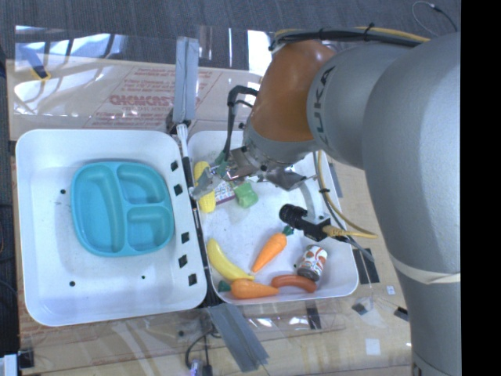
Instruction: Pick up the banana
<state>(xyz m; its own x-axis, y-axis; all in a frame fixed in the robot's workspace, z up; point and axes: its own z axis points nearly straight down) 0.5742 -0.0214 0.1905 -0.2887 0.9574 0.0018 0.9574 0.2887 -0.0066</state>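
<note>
looks like a robotics lab to me: a big industrial arm (376, 116) over two white bins (31, 210), toy food (270, 251) in one, loose cables (344, 34), taped plastic sheeting (102, 84), grey carpet (117, 2) behind.

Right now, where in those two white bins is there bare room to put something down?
The left bin has bare floor all around the blue tray. In the right bin a bare patch lies between the green block and the carrot. Its near edge is crowded: banana, sausage, can.
</note>
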